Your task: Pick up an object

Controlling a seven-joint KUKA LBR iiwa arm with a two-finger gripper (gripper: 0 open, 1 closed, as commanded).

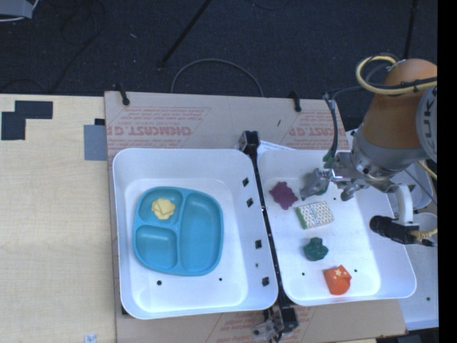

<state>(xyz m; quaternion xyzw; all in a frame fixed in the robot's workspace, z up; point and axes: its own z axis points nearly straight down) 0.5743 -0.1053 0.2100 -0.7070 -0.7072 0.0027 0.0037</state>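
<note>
In the right bin [385, 277] lie a purple toy [283, 194], a green-and-white patterned block [315, 214], a dark green toy [315, 249] and an orange toy [338, 279]. My gripper [330, 187] hovers over the bin's far part, just beyond the patterned block and right of the purple toy. Its two grey fingers [312, 186] stand apart, open, with only white bin floor between them. None of the toys is held.
The left bin [136, 291] holds a blue divided plate [191, 238] with a yellow piece [164, 208] in its far-left compartment. A black divider [260, 220] runs between the bins. A black cylindrical part [391, 229] overhangs the right bin's right side.
</note>
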